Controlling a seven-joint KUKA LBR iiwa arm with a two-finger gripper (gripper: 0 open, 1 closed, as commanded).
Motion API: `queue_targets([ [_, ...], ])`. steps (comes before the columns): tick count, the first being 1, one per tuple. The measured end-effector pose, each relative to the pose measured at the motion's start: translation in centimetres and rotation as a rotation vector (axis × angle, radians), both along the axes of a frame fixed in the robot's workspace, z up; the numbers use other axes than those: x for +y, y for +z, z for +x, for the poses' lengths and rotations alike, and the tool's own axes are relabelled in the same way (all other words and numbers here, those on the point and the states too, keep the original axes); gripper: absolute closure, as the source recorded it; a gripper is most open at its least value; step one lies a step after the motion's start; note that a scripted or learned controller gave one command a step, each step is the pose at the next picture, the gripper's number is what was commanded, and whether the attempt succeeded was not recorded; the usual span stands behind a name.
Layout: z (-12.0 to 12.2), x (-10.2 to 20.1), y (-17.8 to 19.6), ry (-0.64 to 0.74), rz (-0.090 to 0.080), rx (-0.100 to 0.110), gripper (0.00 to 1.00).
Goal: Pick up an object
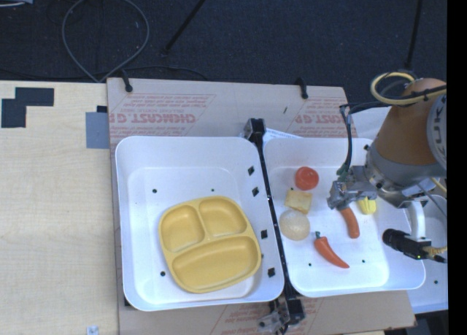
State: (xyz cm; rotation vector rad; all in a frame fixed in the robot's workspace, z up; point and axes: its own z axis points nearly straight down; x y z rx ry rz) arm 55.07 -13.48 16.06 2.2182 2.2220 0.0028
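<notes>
Two shallow white bins sit side by side on the bench, and the work is all in the right-hand bin (pixel 365 271). The arm comes in from the right of the frame, its hand (pixel 346 198) lowered over the right middle of that bin, just above the top end of a small orange sausage-shaped piece (pixel 352 224). I cannot tell whether the hand is spread or pressed together; the metal hides it from this angle. Nothing looks lifted yet, so I'd judge the pick as still to come, with the closing and the raising both left.

Other candidates lie close by: a round red tomato (pixel 306 177), a pale yellow cheese-like block (pixel 298 201), a pale round ball (pixel 295 225), a tapered red-orange chili (pixel 330 250), and a small yellow piece (pixel 368 206) beside the hand. All look like smooth, glossy plastic toys.

In the left bin (pixel 139 166) lies a yellow divided tray (pixel 209 243), with three compartments and rounded corners.
</notes>
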Motion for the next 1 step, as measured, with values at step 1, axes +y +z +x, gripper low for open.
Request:
queue_targets([
  [1,0.11,-0.08,5.27,0.0,-0.001,0.0,1.0],
])
